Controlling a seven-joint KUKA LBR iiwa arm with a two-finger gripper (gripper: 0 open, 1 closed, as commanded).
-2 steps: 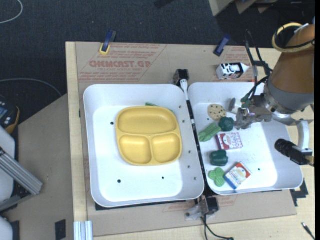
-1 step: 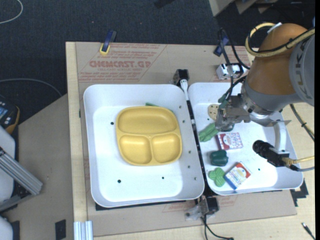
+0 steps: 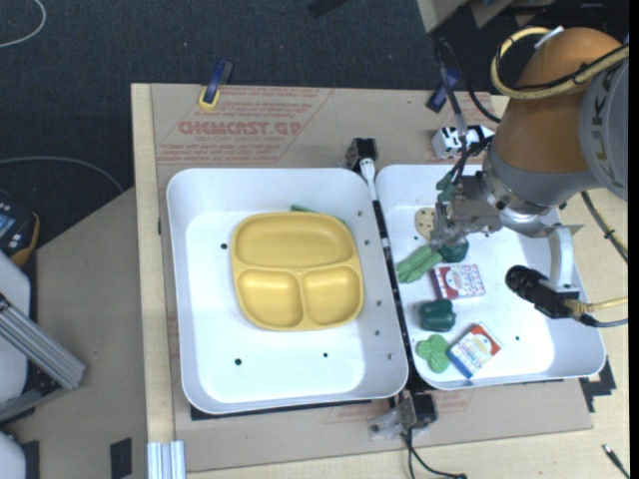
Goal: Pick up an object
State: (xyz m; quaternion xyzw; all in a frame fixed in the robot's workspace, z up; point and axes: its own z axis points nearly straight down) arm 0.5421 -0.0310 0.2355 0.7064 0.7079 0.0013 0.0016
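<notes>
"CHEMCAST GP" in red, on the brown board (image 3: 250,126)

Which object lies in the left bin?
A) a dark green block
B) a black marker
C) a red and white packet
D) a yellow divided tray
D: the yellow divided tray sits in the middle of the left bin, while the red and white packet and dark green block lie in the right bin.
</notes>
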